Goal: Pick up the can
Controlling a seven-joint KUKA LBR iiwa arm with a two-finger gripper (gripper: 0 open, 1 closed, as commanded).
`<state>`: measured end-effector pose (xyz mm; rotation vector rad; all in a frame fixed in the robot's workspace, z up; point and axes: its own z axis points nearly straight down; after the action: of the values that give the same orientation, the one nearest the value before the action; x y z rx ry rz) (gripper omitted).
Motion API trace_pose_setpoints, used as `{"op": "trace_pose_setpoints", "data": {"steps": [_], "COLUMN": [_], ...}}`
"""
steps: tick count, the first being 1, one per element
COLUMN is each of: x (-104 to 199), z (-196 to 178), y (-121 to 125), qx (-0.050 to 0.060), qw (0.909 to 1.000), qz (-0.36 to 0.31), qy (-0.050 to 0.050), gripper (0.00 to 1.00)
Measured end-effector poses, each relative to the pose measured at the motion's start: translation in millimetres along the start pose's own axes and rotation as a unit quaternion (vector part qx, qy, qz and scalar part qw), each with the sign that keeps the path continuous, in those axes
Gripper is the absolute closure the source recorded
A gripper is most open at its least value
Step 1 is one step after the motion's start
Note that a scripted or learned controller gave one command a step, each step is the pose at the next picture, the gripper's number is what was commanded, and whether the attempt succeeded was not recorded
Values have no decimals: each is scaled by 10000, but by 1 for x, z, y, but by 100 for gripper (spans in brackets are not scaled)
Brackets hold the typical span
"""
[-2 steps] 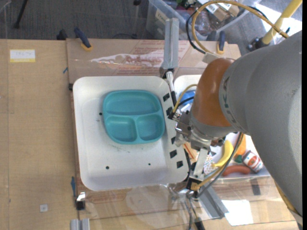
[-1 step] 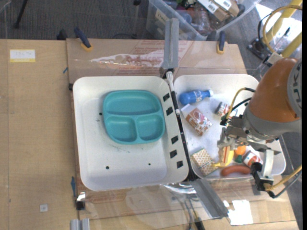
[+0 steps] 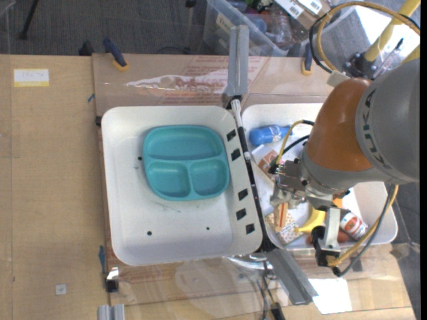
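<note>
Lying sideways in the right bin (image 3: 283, 111), the can (image 3: 352, 227) looks light, stiff, slick, best pinched mid-body; gripper (image 3: 288, 191) opening unclear.

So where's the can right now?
The can lies in the right-hand bin, near its lower-right corner in the camera view, just right of a yellow object.
</note>
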<state>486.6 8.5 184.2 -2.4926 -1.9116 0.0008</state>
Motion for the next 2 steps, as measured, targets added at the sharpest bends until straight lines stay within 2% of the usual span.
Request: {"op": "trace_pose_setpoints", "data": {"steps": [1, 2], "x": [60, 124], "z": [-3, -32], "y": [-21, -42], "qx": [-104, 10], "qw": [9495, 9448], "qz": [3136, 3276], "qy": [-53, -5], "gripper": [100, 100]}}
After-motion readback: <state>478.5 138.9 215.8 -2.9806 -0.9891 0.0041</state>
